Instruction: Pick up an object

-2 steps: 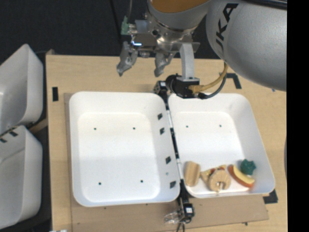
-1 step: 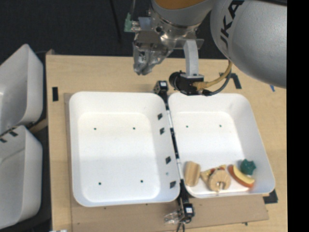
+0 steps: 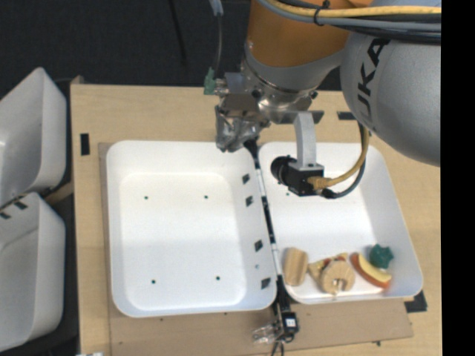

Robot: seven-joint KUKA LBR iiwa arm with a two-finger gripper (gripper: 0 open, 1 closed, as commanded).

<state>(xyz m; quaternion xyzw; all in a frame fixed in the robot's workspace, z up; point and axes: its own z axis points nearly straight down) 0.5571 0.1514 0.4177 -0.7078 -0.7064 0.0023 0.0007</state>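
Several small objects lie along the front edge of the right bin (image 3: 375,191): a tan wooden block (image 3: 295,265), a light brown wooden piece (image 3: 332,274), a red-skinned apple slice (image 3: 370,271) and a small green piece (image 3: 381,255). My gripper (image 3: 236,135) hangs under the orange-banded wrist at the back of the bench, over the far end of the seam between the two bins. It is well away from the objects. Nothing can be made out in its grasp.
The left bin (image 3: 133,221) shows bare white floor. A black fitting (image 3: 294,175) with a yellow cable hangs from the wrist over the back of the right bin. White containers (image 3: 26,139) stand off the bench's left edge. Small clips (image 3: 273,332) lie at the front.
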